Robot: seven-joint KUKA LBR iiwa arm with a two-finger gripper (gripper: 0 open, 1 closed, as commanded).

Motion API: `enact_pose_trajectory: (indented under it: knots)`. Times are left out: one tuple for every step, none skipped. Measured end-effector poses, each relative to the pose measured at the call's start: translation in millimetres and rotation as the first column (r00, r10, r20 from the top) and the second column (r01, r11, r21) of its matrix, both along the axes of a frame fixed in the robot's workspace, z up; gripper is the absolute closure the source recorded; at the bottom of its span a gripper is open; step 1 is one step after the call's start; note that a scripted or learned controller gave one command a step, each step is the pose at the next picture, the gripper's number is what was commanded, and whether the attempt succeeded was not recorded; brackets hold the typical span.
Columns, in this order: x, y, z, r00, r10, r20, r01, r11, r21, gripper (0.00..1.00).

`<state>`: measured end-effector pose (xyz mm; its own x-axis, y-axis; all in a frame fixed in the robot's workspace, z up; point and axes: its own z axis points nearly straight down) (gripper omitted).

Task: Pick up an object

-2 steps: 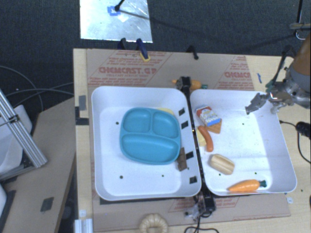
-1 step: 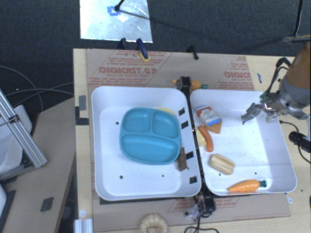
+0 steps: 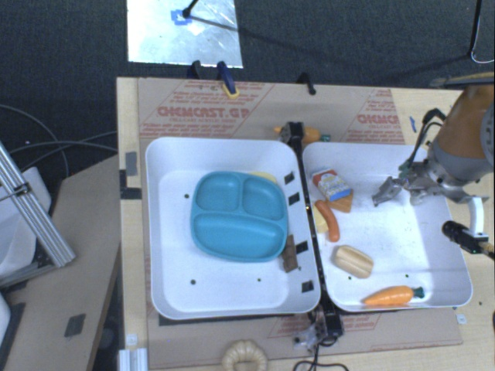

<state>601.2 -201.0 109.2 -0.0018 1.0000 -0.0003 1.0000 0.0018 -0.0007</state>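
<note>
The right bin [image 3: 441,230] holds several toy foods. A red and white carton [image 3: 330,183] lies on an orange wedge [image 3: 341,202] at its back left. Beside them is a sausage [image 3: 328,219], then a bread roll [image 3: 353,261], and a carrot [image 3: 392,295] near the front rim. My gripper [image 3: 398,197] hangs over the back right of this bin, to the right of the carton. Its fingers [image 3: 381,195] are spread open with nothing between them.
The left bin [image 3: 170,284] holds a blue divided plate [image 3: 238,215], with a yellow piece [image 3: 265,177] behind it and a brown piece [image 3: 290,254] by its right wall. A black clamp strip [image 3: 308,207] runs between the bins. A shiny sheet [image 3: 184,22] lies beyond the bench.
</note>
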Motion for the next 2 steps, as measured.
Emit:
enact_pose_trajectory:
  knots:
    - [1, 0, -24, 1.000, 0.000, 0.002, 0.000, 1.000, -0.001, 0.00]
    - [2, 0, -13, 1.000, 0.000, 0.005, 0.000, 1.000, -0.001, 1.00]
